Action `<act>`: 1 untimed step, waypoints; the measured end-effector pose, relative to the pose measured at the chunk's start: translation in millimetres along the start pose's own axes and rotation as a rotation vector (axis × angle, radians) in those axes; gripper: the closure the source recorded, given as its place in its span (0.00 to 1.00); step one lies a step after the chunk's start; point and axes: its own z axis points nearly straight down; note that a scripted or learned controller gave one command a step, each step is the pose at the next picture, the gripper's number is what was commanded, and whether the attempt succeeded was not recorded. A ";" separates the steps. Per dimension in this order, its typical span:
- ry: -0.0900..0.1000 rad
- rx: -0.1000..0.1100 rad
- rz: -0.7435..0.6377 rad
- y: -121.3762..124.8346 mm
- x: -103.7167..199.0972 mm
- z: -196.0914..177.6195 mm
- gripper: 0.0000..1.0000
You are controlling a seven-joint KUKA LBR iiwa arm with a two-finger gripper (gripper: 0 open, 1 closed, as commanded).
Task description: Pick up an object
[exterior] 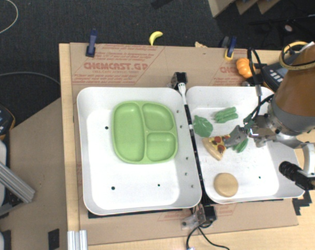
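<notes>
Pizza slice (215, 148) in right bin (261, 189); gripper (236, 138) beside it, finger state unclear. Cardboard bench (115, 66) printed "CHEMCAST", dark carpet (68, 14) around.

pizza slice (216, 146): flat, mid right bin
green pieces (225, 114): upper part of bin
green lump (202, 125): near the divider
tan disc (226, 184): bin's lower area

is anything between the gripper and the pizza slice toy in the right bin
Nothing visible stands between them. The gripper sits low in the right white bin, right beside the triangular toy pizza slice. A small green piece lies just under the gripper, and the green leaf-shaped toy lies off to the slice's upper left.
</notes>
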 end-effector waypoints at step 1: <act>0.000 0.003 0.003 32.5 -43.0 84.6 0.00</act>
